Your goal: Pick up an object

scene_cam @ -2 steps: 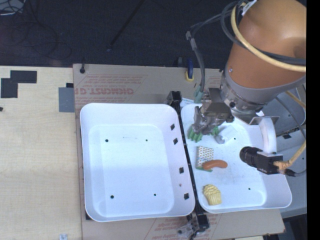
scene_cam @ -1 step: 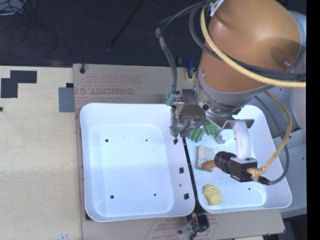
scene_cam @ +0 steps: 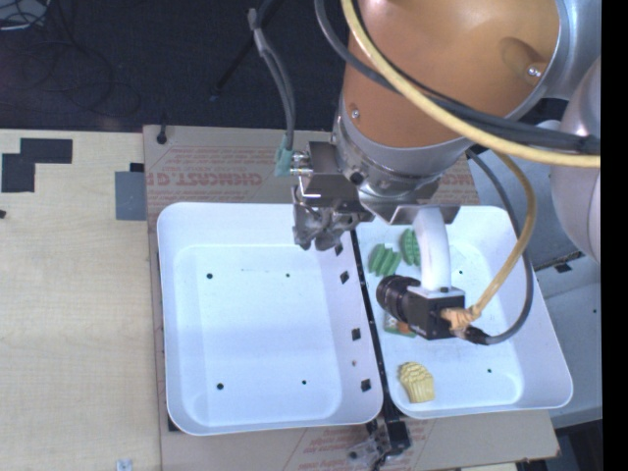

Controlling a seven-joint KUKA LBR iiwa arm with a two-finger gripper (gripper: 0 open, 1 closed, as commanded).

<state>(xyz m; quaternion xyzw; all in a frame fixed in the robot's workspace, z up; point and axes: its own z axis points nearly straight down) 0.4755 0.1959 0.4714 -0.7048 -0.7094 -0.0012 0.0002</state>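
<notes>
My gripper (scene_cam: 317,230) hangs under the big orange wrist, low over the back end of the wall between the two bins. In the right bin (scene_cam: 530,381) two green ribbed objects lie side by side, one (scene_cam: 383,259) just right of the gripper and the other (scene_cam: 409,246) beyond it. A yellow ribbed object (scene_cam: 416,382) rests near the front of that bin. Nothing shows in the gripper.
A black box with a white bracket (scene_cam: 420,306) and a yellow cable hangs from the wrist over the middle of the right bin, hiding part of its floor. The left bin (scene_cam: 186,361) lies to the gripper's left. Cardboard and a wooden bench surround both bins.
</notes>
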